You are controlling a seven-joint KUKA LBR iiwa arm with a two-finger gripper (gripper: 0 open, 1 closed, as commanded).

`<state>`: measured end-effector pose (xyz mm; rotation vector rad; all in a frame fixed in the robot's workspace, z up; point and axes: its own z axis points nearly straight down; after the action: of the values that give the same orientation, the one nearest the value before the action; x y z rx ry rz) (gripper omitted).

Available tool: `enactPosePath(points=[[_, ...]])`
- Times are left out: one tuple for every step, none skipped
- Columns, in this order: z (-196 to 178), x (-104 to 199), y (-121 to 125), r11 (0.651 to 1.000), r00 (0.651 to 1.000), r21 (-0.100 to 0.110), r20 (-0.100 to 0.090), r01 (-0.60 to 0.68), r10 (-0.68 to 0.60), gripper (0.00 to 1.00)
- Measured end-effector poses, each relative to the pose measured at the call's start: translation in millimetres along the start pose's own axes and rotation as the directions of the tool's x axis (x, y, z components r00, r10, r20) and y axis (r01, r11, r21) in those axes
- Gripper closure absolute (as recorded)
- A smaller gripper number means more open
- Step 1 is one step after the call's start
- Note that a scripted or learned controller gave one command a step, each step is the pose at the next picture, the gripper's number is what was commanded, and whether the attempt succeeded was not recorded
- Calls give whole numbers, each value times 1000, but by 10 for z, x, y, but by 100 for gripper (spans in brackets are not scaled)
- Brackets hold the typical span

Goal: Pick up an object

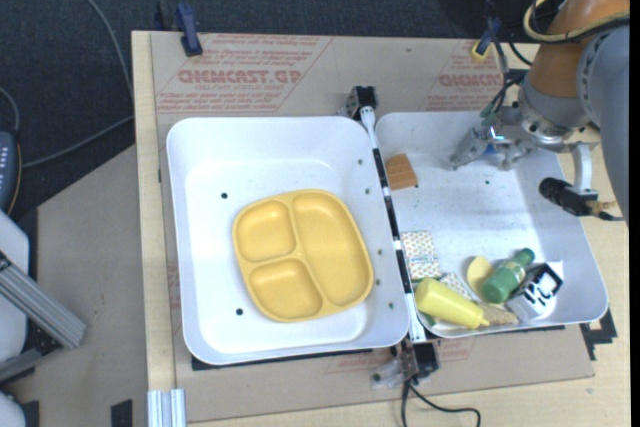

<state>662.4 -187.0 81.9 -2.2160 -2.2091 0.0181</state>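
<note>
Near edge of right bin: held a heap at the near right corner, namely a yellow bottle-like piece, a green bottle, a pale yellow lump and a black-and-white box, all touching or overlapping.
Patterned packet: lay flat against the left wall, just beyond the heap.
Brown block: sat alone near the far left corner, well apart from the rest.
Gripper: hung low over the far part of the same bin, right of the brown block; looked parted, with nothing between the fingers (blurred, so a judgement).
Progress: nothing lifted yet; choosing, closing and raising all left to do.
Left bin: carried only a yellow divided tray near its middle.
Obstacles: crowding in the near corner heap, walls close on two sides; brown block much the freer target.
Bench: carried blue clamps on the far edge, clear of the work.
</note>
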Motion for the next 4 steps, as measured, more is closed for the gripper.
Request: enactPosePath(points=[[-24,-218,-319,1000,1000,-16,1,4,-4,0],[-25,-247,-196,1000,1000,-17,-1,6,-6,0],[-132,-253,-191,1000,1000,-20,3,7,-7,100],[32,278,-50,1000,1000,22,0,-2,2,100]])
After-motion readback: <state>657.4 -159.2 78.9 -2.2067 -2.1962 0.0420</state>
